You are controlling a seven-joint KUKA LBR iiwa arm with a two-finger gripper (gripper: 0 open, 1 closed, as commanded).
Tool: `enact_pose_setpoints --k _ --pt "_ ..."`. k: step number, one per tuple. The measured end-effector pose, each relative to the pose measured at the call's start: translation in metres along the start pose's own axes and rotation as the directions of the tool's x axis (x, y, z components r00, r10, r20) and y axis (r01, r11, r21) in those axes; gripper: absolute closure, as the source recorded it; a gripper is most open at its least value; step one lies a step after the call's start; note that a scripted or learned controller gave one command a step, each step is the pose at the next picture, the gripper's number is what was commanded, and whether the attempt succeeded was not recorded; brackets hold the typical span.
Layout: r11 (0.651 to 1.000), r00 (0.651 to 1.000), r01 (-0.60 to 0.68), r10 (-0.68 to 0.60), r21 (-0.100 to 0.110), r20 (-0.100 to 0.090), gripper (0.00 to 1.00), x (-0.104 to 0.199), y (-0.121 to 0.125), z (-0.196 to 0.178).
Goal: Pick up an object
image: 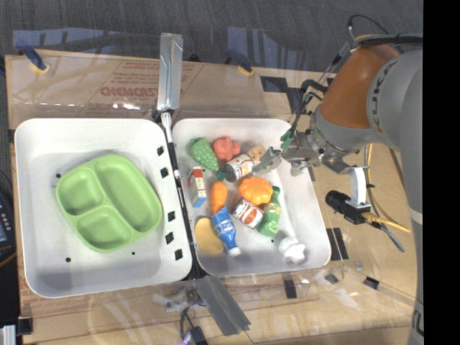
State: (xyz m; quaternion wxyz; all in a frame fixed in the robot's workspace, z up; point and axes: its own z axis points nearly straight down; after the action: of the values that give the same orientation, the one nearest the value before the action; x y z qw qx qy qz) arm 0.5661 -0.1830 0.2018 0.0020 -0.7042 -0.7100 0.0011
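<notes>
Over the right bin (310, 225), the tool (282, 155) hangs just right of a small bottle (241, 167) among toy foods, its grip state impossible to tell.

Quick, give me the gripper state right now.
Gripper: over the right bin, beside the toy pile; open or shut cannot be told.

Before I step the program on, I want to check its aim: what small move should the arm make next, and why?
Probably a short drop, down and slightly left. The gripper hovers at the upper right of the right bin, its tip next to the small bottle and above the orange. It holds nothing, and the toys lie crowded just below.
</notes>
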Motion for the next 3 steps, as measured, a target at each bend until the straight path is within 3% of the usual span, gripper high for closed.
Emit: enact_pose_setpoints --k 1,2,3 --pt "0.984 0.984 -0.179 0.179 -0.006 0.001 0.00 -0.028 0.019 -0.132" --pt "0.995 0.995 0.101 -0.101 0.001 -0.001 0.00 -0.003 -0.018 0.001" --pt "0.994 0.994 0.105 -0.105 0.001 0.000 1.00 -0.003 -0.017 -0.009"
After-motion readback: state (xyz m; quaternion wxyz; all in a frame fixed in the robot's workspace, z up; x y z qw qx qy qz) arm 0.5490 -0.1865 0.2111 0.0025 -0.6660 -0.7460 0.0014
